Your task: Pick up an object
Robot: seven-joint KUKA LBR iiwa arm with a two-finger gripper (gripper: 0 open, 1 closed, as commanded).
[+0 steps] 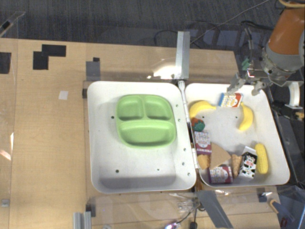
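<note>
My gripper (247,86) hangs over the far edge of the right bin (279,142), its two fingers spread open with nothing between them. Just below and left of it lies a small orange, blue and white carton (230,99). One yellow banana (246,117) lies below the gripper, and another banana (202,108) rests at the bin's far left. Towards the near side are a purple carton (203,142), a brown wedge (219,154), a cow-patterned milk carton (248,163), a corn cob (261,158) and a purple cup (220,174).
The left bin (102,142) holds a green divided plate (145,119). A small red and green item (198,125) lies by the divider between the bins. A metal post (183,51) stands behind the bins. Cables trail at the back right.
</note>
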